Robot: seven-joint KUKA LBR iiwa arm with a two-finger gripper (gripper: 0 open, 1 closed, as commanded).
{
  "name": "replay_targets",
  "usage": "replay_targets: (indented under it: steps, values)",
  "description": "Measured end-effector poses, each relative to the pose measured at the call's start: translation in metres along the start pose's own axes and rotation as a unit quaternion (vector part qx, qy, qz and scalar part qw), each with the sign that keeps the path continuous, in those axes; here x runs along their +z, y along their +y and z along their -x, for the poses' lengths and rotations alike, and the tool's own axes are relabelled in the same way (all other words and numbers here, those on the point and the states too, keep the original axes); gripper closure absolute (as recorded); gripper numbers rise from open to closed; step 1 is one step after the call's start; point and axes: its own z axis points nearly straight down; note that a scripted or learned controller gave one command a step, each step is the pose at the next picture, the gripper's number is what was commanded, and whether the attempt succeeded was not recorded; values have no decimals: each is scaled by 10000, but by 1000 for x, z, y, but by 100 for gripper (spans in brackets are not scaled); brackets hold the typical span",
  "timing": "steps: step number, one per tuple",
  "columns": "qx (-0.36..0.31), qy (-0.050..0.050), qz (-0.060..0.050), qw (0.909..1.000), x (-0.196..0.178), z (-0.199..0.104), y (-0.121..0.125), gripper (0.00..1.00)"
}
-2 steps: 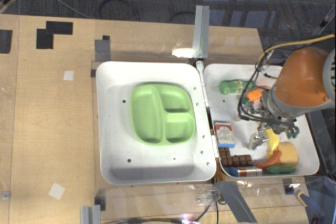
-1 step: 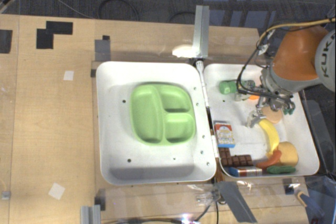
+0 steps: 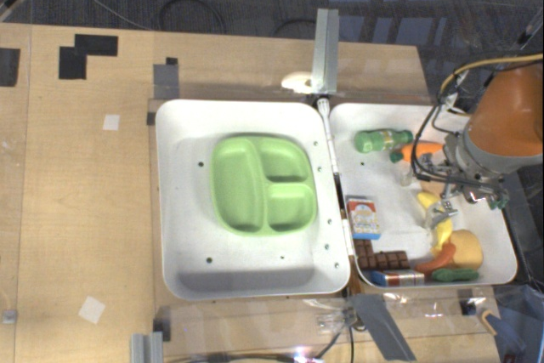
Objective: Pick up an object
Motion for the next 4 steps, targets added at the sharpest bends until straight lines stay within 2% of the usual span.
replay_targets:
  steps: [1, 2, 3, 4]
  values:
    - [569, -20, -5, 9984, -1, -36, 9, 0]
    - [534, -105, -38, 9985, -16, -30, 9, 100]
    - [-1424, 9, 4, 9898, -79, -45, -15, 100]
    - [-1427, 15, 15, 9898, -78, -45, -14, 0]
